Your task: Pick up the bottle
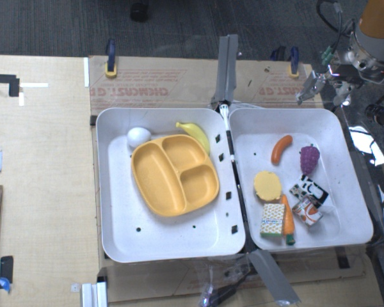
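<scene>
— Well, how does the arm (375, 15) sit?
— Over the desk's (38, 171) far right corner, orange band uppermost, wrist bent down. The gripper (324, 91) hangs just beyond the right bin's (347, 235) far rim, above cardboard (160, 82). Open or closed, I cannot tell.
— And the bottle (309, 190)?
— Hard to pick out; probably the black-and-white thing toward that bin's near right corner, touching an orange-and-white pack (307, 213).
— The room?
— Dark carpet (179, 11) beyond the desk.
</scene>
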`<state>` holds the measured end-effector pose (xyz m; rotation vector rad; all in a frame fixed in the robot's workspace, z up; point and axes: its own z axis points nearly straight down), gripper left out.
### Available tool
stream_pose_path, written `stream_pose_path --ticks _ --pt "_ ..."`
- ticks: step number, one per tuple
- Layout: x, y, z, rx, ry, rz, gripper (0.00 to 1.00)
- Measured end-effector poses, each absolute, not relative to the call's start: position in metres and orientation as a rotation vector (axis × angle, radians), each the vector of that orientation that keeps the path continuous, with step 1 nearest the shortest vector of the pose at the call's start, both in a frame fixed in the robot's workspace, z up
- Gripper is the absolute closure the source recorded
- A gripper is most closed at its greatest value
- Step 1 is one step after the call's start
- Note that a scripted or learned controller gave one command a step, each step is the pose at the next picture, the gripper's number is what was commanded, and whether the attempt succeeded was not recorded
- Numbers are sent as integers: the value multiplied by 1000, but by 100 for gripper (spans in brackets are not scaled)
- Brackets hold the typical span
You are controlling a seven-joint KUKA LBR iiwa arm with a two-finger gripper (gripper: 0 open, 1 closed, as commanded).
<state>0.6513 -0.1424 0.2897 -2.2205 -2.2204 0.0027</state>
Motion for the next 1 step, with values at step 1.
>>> stream_pose_path --ticks 1 --pt "545 -184 182 -2175 -2264 3 0"
